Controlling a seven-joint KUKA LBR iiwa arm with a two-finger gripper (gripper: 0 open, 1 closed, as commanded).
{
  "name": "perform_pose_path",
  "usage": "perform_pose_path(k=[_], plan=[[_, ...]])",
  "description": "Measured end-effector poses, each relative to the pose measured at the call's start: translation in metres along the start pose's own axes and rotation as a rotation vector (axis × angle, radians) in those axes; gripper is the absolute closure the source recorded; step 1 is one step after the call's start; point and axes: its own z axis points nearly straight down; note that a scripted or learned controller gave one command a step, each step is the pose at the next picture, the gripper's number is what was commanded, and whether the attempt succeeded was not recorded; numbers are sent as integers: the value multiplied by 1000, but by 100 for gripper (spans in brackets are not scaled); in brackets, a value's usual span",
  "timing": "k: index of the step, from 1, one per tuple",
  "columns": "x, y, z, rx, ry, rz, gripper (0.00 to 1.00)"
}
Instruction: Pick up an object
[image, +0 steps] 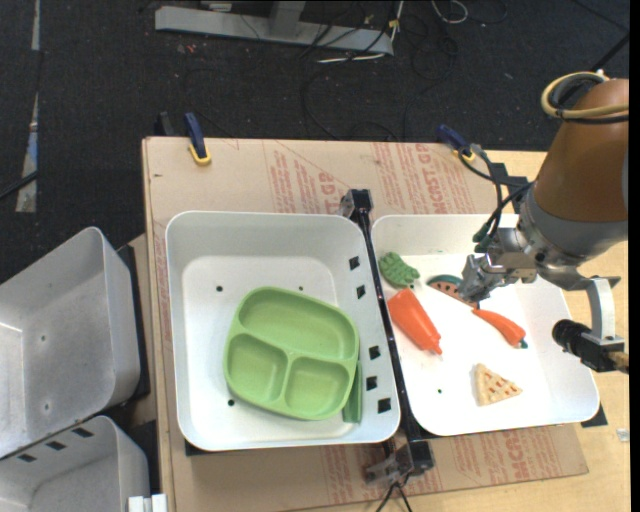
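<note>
The landmark here is the toy carrot (413, 319), lying in the left half of the right bin (570, 400). Its long axis runs on a diagonal: the blunt, wider end points toward the bin's lower middle, and the narrower end points up and left toward the divider between the two bins. Just above that upper end, almost touching it, lies a small green leafy piece (398, 269).

To the right of the carrot, a little apart, lies a slimmer orange-red chili pepper (499, 325), roughly parallel to it, its dark green tip pointing down and right. Below and to the right of the carrot sits a tan pizza-slice toy (494, 384), its point aimed upward. Up and right of the carrot, a watermelon-slice toy (447, 288) lies flat, partly covered by the tool.

The gripper (473, 282) hangs over the watermelon slice's right end, above the chili's upper end; whether it is wide or narrow, or touching anything, cannot be told from this angle.

Left of the carrot, across the divider, the left bin (200, 250) holds a green sectioned plate (292, 353).
</note>
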Motion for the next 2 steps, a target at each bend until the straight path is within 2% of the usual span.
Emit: perform_pose_path(k=[1,2], plan=[[50,22,19,0,0,-1,100],[103,48,16,-4,0,-2,100]])
